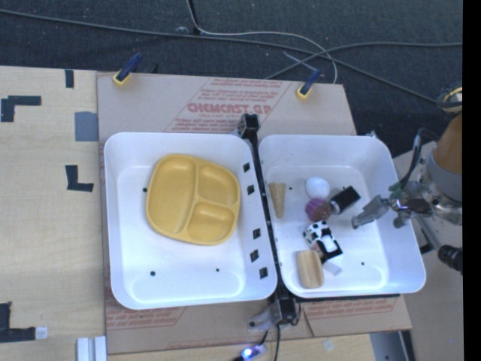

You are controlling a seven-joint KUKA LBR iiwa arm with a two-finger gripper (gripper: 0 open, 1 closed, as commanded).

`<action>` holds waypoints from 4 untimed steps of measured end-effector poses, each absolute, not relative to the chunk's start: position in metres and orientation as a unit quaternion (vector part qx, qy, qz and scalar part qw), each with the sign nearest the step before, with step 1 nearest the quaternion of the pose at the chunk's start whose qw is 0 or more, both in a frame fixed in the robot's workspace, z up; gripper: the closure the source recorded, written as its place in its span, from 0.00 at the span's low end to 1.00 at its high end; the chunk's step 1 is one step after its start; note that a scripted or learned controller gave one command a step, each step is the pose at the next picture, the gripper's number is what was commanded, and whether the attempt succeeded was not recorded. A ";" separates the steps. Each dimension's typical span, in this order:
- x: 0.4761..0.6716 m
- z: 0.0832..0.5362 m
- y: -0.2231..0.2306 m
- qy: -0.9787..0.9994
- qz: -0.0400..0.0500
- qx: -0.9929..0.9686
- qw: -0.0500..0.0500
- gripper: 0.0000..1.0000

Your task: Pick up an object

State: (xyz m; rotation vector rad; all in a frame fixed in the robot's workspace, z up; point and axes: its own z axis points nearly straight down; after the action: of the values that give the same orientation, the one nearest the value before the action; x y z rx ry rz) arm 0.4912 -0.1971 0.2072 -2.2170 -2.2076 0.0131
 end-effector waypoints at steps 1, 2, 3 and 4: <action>0.494 0.215 -0.196 -0.707 0.001 -0.707 0.001 0.00; 0.502 0.156 -0.192 -0.708 0.002 -0.707 0.002 0.00; 0.506 0.113 -0.197 -0.706 -0.002 -0.708 -0.008 0.00; 0.514 0.097 -0.205 -0.705 -0.004 -0.709 -0.016 0.00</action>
State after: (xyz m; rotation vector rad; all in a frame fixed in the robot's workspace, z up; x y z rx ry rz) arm 0.5143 -0.2049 0.0974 -2.2506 -2.2376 -0.0122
